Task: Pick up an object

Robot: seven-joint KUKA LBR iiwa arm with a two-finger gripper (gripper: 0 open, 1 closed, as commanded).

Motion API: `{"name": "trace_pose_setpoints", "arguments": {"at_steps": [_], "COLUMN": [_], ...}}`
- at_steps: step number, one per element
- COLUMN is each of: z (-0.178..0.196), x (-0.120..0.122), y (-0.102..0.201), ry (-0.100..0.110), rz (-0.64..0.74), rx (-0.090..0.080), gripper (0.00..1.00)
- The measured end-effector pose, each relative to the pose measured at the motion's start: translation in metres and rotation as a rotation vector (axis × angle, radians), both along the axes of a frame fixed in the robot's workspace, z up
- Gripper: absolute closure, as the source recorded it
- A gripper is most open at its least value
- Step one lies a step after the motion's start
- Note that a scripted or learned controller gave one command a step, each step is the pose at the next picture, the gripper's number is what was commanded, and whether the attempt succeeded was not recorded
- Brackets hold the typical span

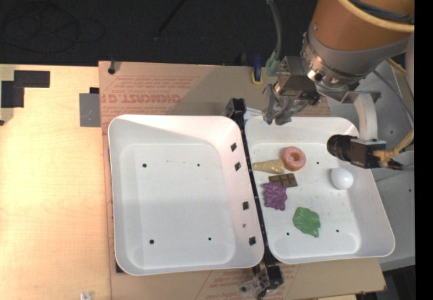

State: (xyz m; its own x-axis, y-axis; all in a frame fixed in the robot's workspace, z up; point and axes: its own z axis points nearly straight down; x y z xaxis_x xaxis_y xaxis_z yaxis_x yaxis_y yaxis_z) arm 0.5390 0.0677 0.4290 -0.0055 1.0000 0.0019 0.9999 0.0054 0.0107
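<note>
Care matters on the descent: centre the tool point(278, 116) over one piece, clear of neighbours. It hangs over the right bin point(379, 224), far edge; its opening I cannot tell. Pink ring point(293, 157) lies nearest, toward five o'clock from it, beside cone point(268, 166).

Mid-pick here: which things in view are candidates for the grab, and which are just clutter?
Pick candidates, all in the right bin:
pink donut
yellow cone
brown bar
purple piece
green piece
white ball

Not part of it:
left bin
cardboard sheet
wooden bench
</note>
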Motion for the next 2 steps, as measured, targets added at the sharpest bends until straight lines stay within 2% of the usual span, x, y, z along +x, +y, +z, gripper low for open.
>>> {"name": "trace_pose_setpoints", "arguments": {"at_steps": [1,2], "z": [-0.094,0.072], "x": [-0.058,-0.024], "y": [-0.058,-0.031], "ry": [0.024,-0.006], "rz": [-0.010,-0.001], "rx": [-0.004,0.000], "gripper": [1.00,1.00]}}
